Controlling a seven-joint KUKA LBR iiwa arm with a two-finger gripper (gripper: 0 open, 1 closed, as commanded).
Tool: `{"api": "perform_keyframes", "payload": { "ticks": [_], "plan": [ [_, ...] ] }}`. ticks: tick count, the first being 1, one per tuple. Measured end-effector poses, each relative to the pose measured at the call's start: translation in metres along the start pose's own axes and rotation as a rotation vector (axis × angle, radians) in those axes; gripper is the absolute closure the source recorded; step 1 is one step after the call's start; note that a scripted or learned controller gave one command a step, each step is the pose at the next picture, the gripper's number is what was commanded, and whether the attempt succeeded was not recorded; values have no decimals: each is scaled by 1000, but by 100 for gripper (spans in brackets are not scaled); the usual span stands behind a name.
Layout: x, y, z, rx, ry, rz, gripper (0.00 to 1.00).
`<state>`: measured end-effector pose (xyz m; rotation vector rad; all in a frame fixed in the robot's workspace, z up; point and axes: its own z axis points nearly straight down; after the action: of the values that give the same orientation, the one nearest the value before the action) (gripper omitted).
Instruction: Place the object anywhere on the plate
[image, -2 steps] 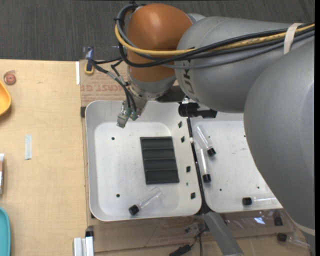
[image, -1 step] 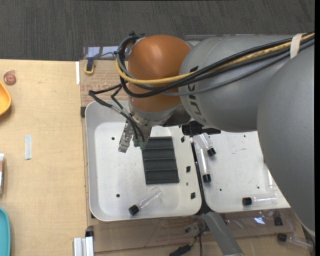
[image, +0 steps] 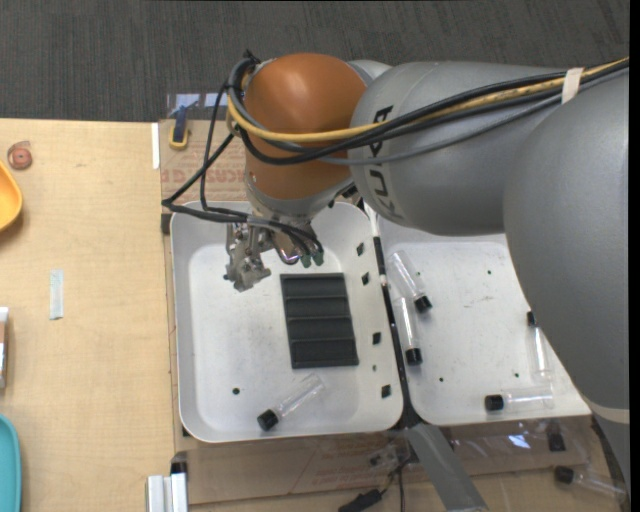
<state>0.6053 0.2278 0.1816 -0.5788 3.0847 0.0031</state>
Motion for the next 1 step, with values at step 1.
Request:
{"api": "perform_keyframes", "payload": {
  "ticks": [1],
  "plan": [
    [66, 27, -55, 1, 3, 4, 100]
  ]
}}
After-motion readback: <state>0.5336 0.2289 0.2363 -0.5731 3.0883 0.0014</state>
